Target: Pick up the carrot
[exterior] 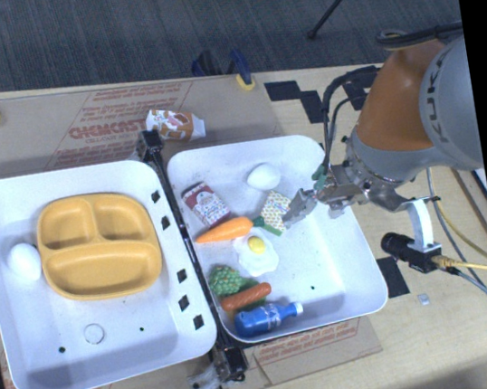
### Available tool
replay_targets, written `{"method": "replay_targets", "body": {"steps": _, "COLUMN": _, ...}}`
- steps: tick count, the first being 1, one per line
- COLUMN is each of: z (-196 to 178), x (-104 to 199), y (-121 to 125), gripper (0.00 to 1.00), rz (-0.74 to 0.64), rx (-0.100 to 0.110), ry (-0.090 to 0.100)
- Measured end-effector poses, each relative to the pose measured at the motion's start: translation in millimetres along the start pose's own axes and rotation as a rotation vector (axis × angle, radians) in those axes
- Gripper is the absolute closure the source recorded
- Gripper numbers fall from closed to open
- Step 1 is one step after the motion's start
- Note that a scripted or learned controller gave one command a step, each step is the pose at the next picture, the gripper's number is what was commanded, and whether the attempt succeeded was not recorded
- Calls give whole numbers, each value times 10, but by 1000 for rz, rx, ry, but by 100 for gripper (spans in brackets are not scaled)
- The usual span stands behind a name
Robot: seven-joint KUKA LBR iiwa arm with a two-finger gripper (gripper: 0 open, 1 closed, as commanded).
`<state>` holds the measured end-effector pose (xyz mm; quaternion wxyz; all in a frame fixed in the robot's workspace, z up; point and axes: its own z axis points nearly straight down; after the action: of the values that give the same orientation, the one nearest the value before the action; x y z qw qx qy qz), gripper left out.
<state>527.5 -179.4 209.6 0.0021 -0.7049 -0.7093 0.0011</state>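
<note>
Just carrot [224, 231] left of end effector [298, 209]

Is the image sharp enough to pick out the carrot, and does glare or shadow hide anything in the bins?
Camera view: slightly soft overall, yet the orange carrot reads clearly in the right white bin. The light is even, with faint shadows along the bin walls and mild glare on the white egg. The metal two-finger gripper looks blurry.

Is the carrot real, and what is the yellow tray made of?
The carrot looks like toy plastic: smooth, evenly orange, with a slight shine. The yellow tray also looks plastic, probably moulded, with rounded compartments and a dull, matte surface. I can't be sure from looks alone.
</note>
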Motion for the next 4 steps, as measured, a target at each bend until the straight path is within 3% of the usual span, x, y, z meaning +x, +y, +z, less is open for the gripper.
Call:
{"method": "replay_targets", "body": {"steps": 1, "z": 1125, "x": 518, "y": 428, "gripper": 0, "rz": -249, "rx": -12, "ry": -4}}
{"method": "replay_targets", "body": {"steps": 2, "z": 1177, "x": 829, "y": 250, "gripper": 0, "rz": 11, "rx": -1, "ry": -1}}
{"method": "replay_targets", "body": {"steps": 3, "z": 1176, "x": 835, "y": 861, "gripper": 0, "rz": 95, "rx": -1, "ry": -1}}
{"method": "replay_targets", "body": {"steps": 4, "z": 1077, "x": 839, "y": 860, "gripper": 100, "rz": 90, "rx": 3, "ry": 1}}
